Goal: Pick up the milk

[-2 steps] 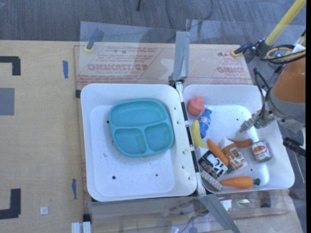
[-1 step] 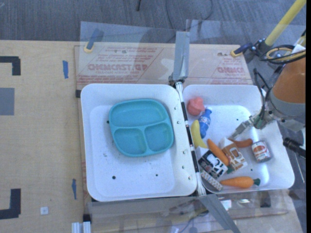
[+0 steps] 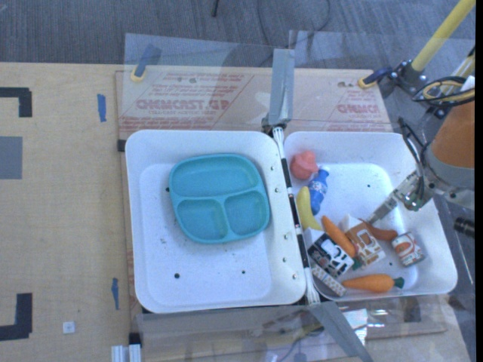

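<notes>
The milk (image 3: 364, 245) looks to be the small orange and white carton lying tilted in the right bin (image 3: 423, 153), among other toy food. A black and white box (image 3: 330, 255) lies just to its left. My gripper (image 3: 385, 211) reaches in from the right on the grey arm with the orange band (image 3: 456, 138). Its tip hovers just above and right of the carton, beside a brown sausage (image 3: 383, 233). Nothing shows between its tips.
The right bin also holds a pink fruit (image 3: 303, 164), a blue bottle (image 3: 318, 189), a banana (image 3: 305, 208), two carrots (image 3: 338, 235) (image 3: 370, 283) and a small can (image 3: 407, 249). A teal divided plate (image 3: 219, 197) sits in the left bin (image 3: 151, 262).
</notes>
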`<state>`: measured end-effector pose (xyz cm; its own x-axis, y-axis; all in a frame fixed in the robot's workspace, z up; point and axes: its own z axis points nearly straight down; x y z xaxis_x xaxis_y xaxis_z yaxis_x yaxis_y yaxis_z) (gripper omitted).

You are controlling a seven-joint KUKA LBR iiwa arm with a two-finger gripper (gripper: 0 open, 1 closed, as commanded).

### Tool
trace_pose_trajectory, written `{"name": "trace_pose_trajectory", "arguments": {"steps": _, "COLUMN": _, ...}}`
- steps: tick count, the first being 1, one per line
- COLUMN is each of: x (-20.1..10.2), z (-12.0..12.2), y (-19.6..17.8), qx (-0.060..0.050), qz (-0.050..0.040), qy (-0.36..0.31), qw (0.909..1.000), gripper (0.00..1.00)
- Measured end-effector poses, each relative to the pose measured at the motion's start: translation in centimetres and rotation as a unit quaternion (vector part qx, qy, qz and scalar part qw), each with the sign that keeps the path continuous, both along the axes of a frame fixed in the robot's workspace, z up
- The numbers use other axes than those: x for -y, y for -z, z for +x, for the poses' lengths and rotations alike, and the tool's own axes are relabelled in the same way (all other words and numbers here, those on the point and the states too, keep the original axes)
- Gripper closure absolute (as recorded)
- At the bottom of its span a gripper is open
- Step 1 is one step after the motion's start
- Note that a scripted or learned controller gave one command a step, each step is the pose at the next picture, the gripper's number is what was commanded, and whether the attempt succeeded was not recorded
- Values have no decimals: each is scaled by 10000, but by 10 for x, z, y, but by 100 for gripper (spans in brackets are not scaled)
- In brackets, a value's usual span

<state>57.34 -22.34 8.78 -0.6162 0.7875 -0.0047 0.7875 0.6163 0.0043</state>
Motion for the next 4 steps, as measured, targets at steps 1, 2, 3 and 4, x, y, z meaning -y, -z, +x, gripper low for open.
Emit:
{"name": "trace_pose_trajectory", "arguments": {"steps": 1, "x": -77, "z": -53, "y": -43, "qx": 27, "qz": -6, "qy": 853, "qw": 9964, "gripper": 0}}
{"name": "trace_pose_trajectory", "arguments": {"steps": 2, "x": -103, "z": -49, "y": -14, "qx": 39, "qz": -6, "qy": 805, "qw": 9968, "gripper": 0}}
{"name": "trace_pose_trajectory", "arguments": {"steps": 3, "x": -147, "z": -37, "y": -97, "qx": -19, "qz": 7, "qy": 1221, "qw": 9925, "gripper": 0}}
{"name": "trace_pose_trajectory", "arguments": {"steps": 4, "x": -131, "z": -79, "y": -30, "qx": 87, "qz": 39, "qy": 726, "qw": 9973, "gripper": 0}}
